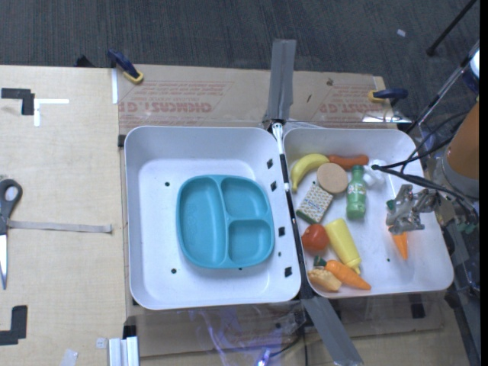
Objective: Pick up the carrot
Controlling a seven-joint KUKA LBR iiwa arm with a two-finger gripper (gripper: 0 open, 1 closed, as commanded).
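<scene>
A small orange carrot [401, 246] sits in the right part of the right bin [427, 280], its pointed tip aimed at the bin's front. Its wide end is pinched between the fingertips of my gripper [403, 229], which comes down on it from above and is shut on it. A second, longer carrot [349, 274] lies at the front of the same bin, next to a bread roll [323, 280]. An orange-red carrot-like piece [348, 160] lies at the back, beside a banana [307, 166].
The right bin also holds a green bottle [356, 193], a yellow bottle [343, 241], a tomato [315, 238], a cracker [315, 202] and a round brown disc [332, 178]. The left bin [145, 227] bears a blue divided plate [226, 221]. Cables [404, 172] cross the right bin's back corner.
</scene>
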